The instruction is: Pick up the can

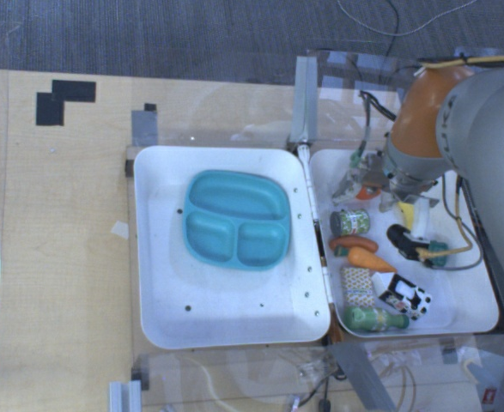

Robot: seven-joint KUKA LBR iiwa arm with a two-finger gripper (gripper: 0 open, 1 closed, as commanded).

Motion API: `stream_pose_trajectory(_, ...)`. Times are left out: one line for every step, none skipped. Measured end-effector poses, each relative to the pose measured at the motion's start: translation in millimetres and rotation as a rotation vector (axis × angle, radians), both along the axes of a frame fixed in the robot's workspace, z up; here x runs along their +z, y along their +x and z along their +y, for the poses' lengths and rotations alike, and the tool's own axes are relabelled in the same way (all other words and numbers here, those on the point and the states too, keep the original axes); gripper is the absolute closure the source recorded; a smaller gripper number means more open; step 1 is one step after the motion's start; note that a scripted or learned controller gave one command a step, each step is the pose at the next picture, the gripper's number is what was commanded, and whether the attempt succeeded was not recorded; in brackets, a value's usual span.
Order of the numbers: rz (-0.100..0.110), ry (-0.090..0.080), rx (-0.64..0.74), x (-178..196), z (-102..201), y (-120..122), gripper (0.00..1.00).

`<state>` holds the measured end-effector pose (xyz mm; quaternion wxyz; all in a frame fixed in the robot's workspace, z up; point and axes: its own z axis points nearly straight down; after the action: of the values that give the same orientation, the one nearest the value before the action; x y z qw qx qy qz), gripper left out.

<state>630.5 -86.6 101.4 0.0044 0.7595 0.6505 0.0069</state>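
A large grey robot arm enters from the right side of the view and fills the upper right corner. An orange band wraps it just above the wrist. Below the band the wrist angles down and to the left, ending in the gripper — small, dark, pointing downward, its tip low.

The two shallow white plastic bins look smooth with a soft sheen. The turquoise divided plastic tray is glossy. The pale wooden bench top is matt. The small green-labelled can shows a shiny metal rim.
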Motion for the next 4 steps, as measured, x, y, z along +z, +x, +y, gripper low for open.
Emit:
stream_pose_trajectory(0.004, -0.004, 0.113, -13, -6, -21, 0.0)
stream_pose_trajectory(-0.004, -0.003, 0.112, 0, -5, -19, 1.0)
stream_pose_trajectory(-0.004, -0.003, 0.113, 0, -5, -19, 0.0)
stream_pose_trajectory(0.009, -0.006, 0.163, -13, -70, 40, 0.0)
